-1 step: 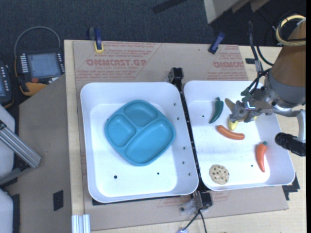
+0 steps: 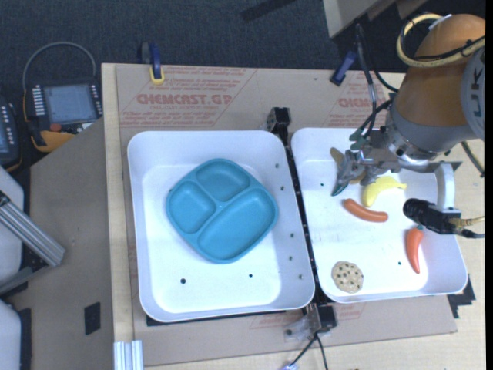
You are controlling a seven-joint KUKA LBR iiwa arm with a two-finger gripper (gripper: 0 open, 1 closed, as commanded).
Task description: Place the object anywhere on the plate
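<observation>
Cookie (image 2: 347,276) lying well below gripper (image 2: 344,177), whose spread, empty fingers are hovering just beside the light, rigid, slippery-looking toy banana (image 2: 380,190); mid-body grasp seems best.

Tan, cardboard-covered tabletop (image 2: 231,99) printed with red lettering, bearing two shallow white plastic bins side by side, touching along their inner edges. Left bin (image 2: 146,230) square with rounded corners; right bin (image 2: 323,230) just beside it. Small blue-and-yellow clamp (image 2: 154,62) gripping the far edge. Black clip (image 2: 279,119) at the bins' far seam.
</observation>
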